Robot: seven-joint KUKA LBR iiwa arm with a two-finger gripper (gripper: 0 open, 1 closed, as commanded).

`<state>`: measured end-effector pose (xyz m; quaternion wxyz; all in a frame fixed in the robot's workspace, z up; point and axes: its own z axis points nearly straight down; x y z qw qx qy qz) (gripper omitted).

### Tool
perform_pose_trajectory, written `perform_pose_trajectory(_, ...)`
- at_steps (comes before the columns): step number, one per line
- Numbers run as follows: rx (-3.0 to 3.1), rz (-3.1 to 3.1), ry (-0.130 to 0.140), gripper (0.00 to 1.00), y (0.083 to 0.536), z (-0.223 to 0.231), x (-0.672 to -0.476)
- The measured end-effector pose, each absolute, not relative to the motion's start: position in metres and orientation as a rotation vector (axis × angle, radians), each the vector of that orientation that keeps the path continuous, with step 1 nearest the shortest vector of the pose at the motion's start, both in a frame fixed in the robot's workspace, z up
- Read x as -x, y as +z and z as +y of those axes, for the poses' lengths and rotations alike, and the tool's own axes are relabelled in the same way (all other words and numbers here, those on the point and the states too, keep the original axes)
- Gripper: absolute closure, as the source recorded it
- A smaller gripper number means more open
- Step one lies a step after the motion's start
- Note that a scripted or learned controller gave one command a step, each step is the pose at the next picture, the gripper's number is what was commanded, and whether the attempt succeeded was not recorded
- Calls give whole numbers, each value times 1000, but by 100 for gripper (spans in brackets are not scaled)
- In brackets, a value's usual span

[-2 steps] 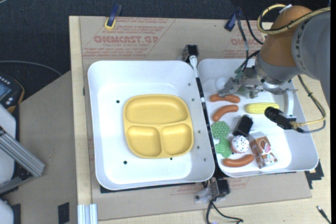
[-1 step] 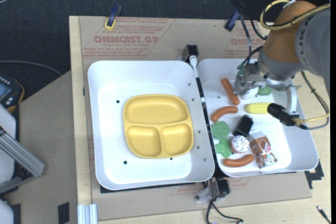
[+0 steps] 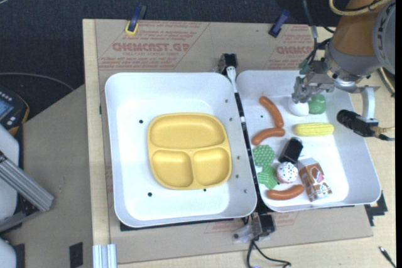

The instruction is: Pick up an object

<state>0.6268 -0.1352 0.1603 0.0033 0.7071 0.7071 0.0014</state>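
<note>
Over right bin's (image 3: pixel 367 182) far corner, metal hand (image 3: pixel 306 96), grip unclear, beside glossy green-white toy (image 3: pixel 312 106).

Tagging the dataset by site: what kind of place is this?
Probably a robotics lab bench, not a kitchen. The white bins sit on a board held by clamps, toy food such as a corn cob fills the right bin, and cables trail off the bench edge.

Evenly and brightly lit from above. Soft, faint shadows only. Mild glare off the white bins (image 3: pixel 119 135). Slightly grainy and soft throughout, dimmer toward the upper left.
</note>
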Motion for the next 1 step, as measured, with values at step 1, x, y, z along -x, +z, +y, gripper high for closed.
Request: perform_pose_trajectory(1, -2216, 2219, 5, 100, 204, -131, -630)
